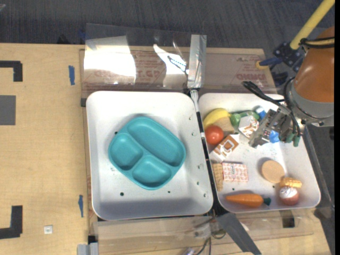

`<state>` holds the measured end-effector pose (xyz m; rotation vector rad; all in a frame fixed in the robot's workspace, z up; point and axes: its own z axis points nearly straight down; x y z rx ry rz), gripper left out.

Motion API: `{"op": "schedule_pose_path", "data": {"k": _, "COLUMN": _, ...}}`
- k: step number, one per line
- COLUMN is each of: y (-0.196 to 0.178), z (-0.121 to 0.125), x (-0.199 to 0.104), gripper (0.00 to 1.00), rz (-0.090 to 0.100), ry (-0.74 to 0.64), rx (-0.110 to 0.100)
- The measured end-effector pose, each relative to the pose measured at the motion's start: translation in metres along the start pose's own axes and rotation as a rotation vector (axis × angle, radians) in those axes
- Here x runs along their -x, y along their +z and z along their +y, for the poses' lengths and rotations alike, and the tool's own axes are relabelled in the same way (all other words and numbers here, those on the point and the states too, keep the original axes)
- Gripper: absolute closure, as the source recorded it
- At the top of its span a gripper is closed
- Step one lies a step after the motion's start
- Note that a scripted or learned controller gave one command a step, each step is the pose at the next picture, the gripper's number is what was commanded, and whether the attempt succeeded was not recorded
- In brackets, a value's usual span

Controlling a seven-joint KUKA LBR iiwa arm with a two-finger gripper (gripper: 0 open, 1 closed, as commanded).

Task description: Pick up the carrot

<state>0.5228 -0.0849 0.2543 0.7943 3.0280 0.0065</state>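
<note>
Nothing is done yet: the carrot (245,199) lies untouched at the right bin's (311,166) near edge, well apart from the gripper (272,127), whose grip I cannot tell.

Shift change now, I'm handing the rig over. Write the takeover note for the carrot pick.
Gripper: hanging over the upper part of the right bin, above the toy clutter there; whether it is open or shut can't be read.
Carrot: lying flat near the right bin's front edge, apart from the gripper, beside the round tan disc.
Left bin: holds the teal divided plate.
Done: nothing yet, carrot not grasped.
Left: move to the carrot, grasp, lift.
</note>
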Motion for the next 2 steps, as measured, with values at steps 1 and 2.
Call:
{"op": "schedule_pose_path", "data": {"k": 1, "y": 0.052, "z": -0.044, "x": -0.018, "gripper": 1.0, "rz": 0.009, "ry": -0.78, "rx": -0.002}}
{"op": "schedule_pose_path", "data": {"k": 2, "y": 0.015, "z": 0.031, "x": -0.019, "gripper": 1.0, "rz": 0.002, "ry": -0.618, "rx": 0.0}}
